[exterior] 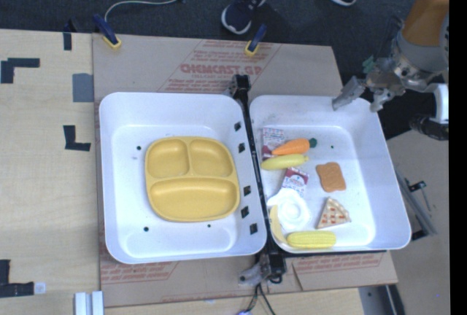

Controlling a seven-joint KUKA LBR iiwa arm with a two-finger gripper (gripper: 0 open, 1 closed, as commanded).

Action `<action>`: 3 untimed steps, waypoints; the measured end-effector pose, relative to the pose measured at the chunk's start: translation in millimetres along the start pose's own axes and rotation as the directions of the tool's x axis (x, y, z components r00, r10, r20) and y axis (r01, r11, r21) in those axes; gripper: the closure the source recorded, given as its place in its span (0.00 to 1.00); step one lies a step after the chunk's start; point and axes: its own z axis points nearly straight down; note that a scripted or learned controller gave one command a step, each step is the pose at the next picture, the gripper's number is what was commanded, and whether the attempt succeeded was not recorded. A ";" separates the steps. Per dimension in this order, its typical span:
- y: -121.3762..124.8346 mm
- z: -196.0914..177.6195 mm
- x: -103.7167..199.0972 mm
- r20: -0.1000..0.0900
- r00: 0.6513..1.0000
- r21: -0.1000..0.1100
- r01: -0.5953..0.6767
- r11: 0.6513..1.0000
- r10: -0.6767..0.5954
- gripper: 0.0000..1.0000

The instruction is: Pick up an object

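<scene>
Grey gripper (360,96) open — over bin (379,153) corner

Glossy white plastic bins (120,117); matt yellow plastic tray (193,179); cardboard underlay (211,69).

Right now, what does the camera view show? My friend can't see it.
The gripper hangs over the right bin's far corner, holding nothing. That bin has toy food: a carrot, corn, a pizza slice. The left bin holds a yellow tray.
</scene>
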 end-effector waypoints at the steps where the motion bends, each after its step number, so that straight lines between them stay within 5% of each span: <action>1: 13.5 114.3 8.7 0.000 1.000 0.003 0.001 1.000 -0.001 0.00; 2: 15.3 131.5 52.5 0.002 1.000 -0.003 0.001 1.000 -0.001 0.00; 3: 15.8 121.1 52.1 0.005 1.000 -0.005 0.002 1.000 -0.002 1.00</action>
